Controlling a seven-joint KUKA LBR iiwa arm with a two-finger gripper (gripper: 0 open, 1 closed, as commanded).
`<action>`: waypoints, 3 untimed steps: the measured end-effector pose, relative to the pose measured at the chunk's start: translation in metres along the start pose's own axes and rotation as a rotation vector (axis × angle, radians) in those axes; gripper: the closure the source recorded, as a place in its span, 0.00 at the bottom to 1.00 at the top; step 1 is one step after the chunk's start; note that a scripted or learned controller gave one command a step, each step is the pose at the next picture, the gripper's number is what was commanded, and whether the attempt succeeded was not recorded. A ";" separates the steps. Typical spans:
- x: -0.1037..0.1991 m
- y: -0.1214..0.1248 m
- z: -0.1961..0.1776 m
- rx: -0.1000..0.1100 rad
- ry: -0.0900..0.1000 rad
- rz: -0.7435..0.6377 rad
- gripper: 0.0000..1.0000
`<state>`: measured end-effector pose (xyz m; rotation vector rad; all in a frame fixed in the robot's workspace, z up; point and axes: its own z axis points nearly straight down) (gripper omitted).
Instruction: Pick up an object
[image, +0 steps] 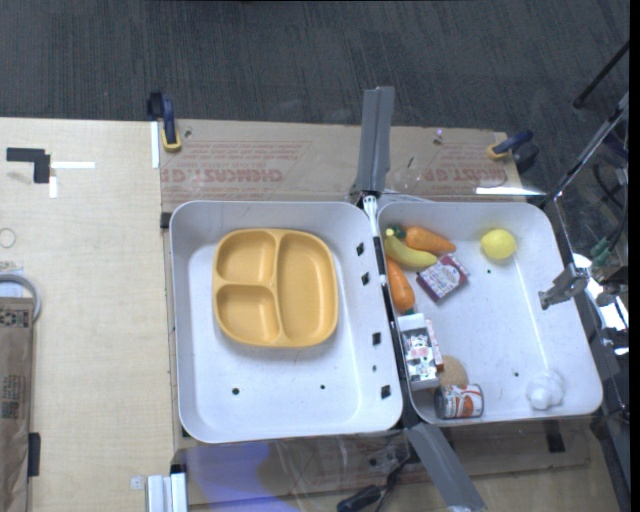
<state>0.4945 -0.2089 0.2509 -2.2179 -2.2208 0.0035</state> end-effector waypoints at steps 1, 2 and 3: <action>0.073 -0.016 0.142 -0.001 0.000 -0.055 0.00; 0.070 0.024 0.160 -0.001 0.000 -0.083 0.00; 0.040 0.076 0.159 -0.003 -0.001 -0.030 0.00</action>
